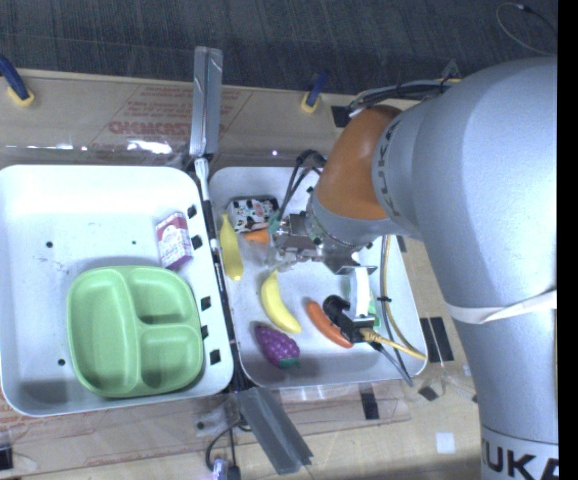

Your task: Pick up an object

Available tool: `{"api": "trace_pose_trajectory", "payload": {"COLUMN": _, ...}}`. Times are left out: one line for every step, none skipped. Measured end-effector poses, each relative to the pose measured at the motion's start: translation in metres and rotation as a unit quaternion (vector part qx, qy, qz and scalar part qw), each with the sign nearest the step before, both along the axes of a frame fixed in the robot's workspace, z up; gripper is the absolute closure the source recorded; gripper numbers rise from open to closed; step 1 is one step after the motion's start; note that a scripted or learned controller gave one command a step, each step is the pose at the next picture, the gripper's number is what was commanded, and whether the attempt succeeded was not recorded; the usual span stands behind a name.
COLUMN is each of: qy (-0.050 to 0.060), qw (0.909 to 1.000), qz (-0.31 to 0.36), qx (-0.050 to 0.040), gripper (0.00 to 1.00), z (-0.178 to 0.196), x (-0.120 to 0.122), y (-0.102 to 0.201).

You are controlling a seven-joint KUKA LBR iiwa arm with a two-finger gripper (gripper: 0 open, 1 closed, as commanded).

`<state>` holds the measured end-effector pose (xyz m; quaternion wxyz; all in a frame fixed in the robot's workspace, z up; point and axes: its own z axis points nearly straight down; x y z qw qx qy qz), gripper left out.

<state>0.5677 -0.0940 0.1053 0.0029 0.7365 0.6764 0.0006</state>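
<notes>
The right bin (314,366) holds several toy foods. A yellow banana (280,304) lies in its middle, and a second yellow piece (231,251) rests along the left wall. An orange carrot (322,323) lies right of the banana, and a purple bunch of grapes (277,345) sits near the front. A black-and-white item (252,209) is at the back, with a small orange piece (257,235) just below it. My gripper (287,241) is low in the bin, right beside the orange piece and above the banana. The arm's wrist hides much of the bin's right half.
The left bin (29,198) holds a green divided plate (134,330) and a small red-and-white box (173,240) near its right wall. A grey metal bar (206,98) stands between the bins at the back. The arm's large grey body covers the right side.
</notes>
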Motion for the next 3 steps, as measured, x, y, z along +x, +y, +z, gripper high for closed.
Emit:
{"api": "trace_pose_trajectory", "payload": {"qy": 0.0, "qw": 1.0, "qz": 0.0, "qx": -0.0001, "gripper": 0.0, "z": 0.0, "x": 0.0, "y": 0.0}}
{"api": "trace_pose_trajectory", "payload": {"qy": 0.005, "qw": 0.9978, "qz": 0.066, "qx": 0.0024, "gripper": 0.0, "z": -0.015, "x": -0.052, "y": 0.002}}
{"api": "trace_pose_trajectory", "payload": {"qy": 0.006, "qw": 0.9977, "qz": 0.068, "qx": 0.0022, "gripper": 1.0, "z": -0.005, "x": -0.052, "y": 0.002}}
